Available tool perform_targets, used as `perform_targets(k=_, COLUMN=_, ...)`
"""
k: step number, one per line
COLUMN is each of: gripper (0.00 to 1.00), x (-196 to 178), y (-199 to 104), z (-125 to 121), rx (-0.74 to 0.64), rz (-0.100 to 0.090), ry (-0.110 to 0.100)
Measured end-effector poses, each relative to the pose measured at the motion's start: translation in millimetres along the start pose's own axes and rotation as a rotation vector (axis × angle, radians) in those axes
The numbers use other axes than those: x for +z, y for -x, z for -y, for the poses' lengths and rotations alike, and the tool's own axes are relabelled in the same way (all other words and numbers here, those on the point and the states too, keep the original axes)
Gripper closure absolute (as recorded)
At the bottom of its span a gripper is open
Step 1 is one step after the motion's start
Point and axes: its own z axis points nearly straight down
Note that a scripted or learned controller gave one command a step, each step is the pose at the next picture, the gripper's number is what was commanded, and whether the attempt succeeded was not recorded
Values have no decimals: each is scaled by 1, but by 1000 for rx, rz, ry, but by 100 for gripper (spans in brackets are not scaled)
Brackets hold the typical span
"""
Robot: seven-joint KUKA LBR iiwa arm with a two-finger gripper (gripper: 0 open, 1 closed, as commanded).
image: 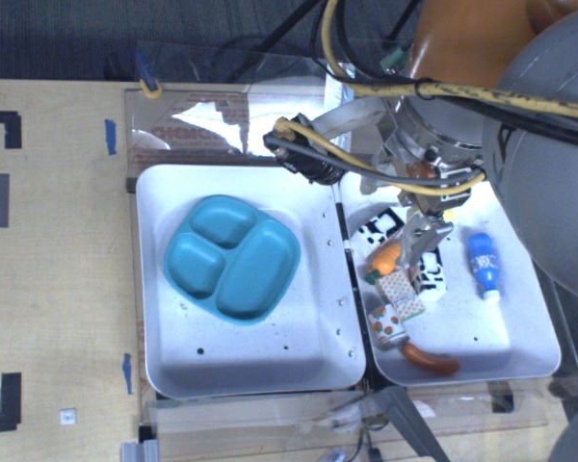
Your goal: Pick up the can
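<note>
On the light wooden surface (pixel 48 287), the left bin (pixel 173 354) holds a blue divided plate (pixel 233 258) that has no part in the task. In the right bin (pixel 520 335), the can (pixel 389 329) lies at the near left corner, just beside the wall between the bins, with a patterned packet (pixel 401 295) touching its far side and a brown sausage-like piece (pixel 430 358) just near of it. The end effector (pixel 416 248) hangs just far of the packet, over an orange item (pixel 387 256) and a black-and-white box (pixel 428 273); whether it is clenched or released I cannot tell. A blue bottle (pixel 483 266) lies to the right. By my judgement the pick is not yet done: the can rests in the bin, ungrasped. Its label is too small to read.
</note>
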Motion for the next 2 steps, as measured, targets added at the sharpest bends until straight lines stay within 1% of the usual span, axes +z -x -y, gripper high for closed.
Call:
perform_targets(k=1, gripper=0, x=0, y=0, z=0, rx=-1, rz=1, ry=1)
perform_targets(k=2, gripper=0, x=0, y=-9, z=47, rx=-156, rz=1, ry=0)
